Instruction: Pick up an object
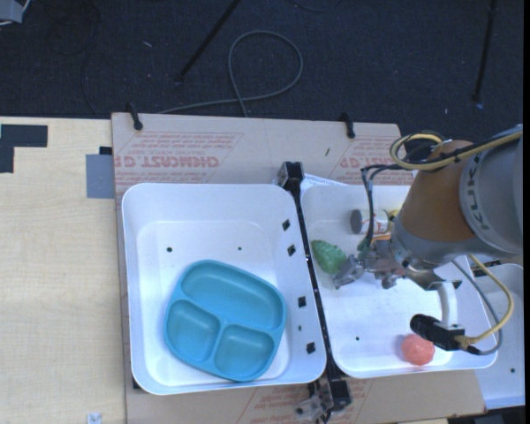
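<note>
My gripper (347,276) hangs low over the right bin (371,360), near its left side. A green crumpled object (328,255) lies just up and left of the gripper tip, close to the divider between the bins; whether they touch cannot be told. A pink-red ball (417,350) rests at the bin's front right. A small grey cylinder (356,220) sits toward the back of the bin. Next to it, a small yellow-and-orange item (389,223) is partly hidden by the arm (442,206).
The left bin (146,237) holds a blue divided plate (225,319) at its front middle. A black clamp strip (302,272) runs between the two bins. Bare white floor shows in the right bin's front middle.
</note>
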### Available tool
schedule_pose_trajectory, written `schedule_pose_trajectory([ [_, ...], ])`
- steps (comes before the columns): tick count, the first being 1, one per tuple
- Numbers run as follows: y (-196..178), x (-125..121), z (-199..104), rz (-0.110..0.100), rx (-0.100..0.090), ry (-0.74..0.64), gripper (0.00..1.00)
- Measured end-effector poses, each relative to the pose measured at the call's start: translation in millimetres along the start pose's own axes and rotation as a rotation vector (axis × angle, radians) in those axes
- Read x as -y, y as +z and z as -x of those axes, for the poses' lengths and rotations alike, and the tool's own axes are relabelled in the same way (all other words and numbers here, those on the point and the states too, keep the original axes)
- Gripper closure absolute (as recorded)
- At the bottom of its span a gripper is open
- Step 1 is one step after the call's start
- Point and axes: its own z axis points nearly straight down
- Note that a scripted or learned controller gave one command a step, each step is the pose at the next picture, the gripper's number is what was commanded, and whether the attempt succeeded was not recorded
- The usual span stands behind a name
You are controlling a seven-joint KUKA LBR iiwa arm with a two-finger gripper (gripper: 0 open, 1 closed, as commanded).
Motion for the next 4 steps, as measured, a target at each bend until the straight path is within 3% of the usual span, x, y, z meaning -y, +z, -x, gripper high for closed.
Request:
schedule_pose_trajectory([
  [1, -13.1, -1.0, 2.5, 0.003, 0.001, 0.008, 1.0],
  [4, -145.4, 3.1, -1.7, 0.011, 0.003, -0.002, 1.0],
])
